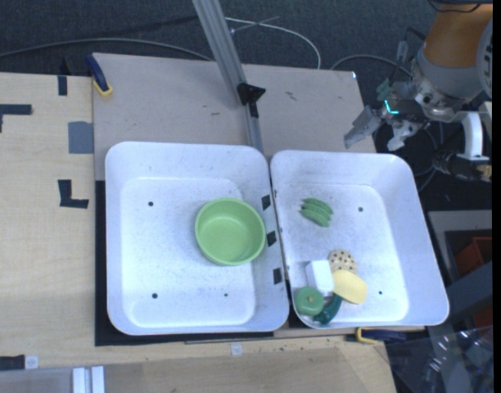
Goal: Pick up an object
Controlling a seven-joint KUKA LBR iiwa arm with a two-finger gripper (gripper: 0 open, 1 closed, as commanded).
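My gripper (380,137) hangs at the upper right, above the far edge of the right bin (414,219), open with nothing between its fingers. Inside that bin lies a green pod-shaped item (316,211) near the middle. At the bin's near left corner sits a cluster: a speckled cookie (342,259), a white block (320,273), a yellow piece (350,287) and a green round toy with a teal part (313,302). A light green bowl (230,232) stands upright in the left bin (136,219). The gripper is well away from all of them.
A slanted metal pole (226,47) rises from the back, ending near the seam between the bins. Cables run across the dark floor behind the bench. A blue and yellow clamp (99,76) sits at the board's far left corner.
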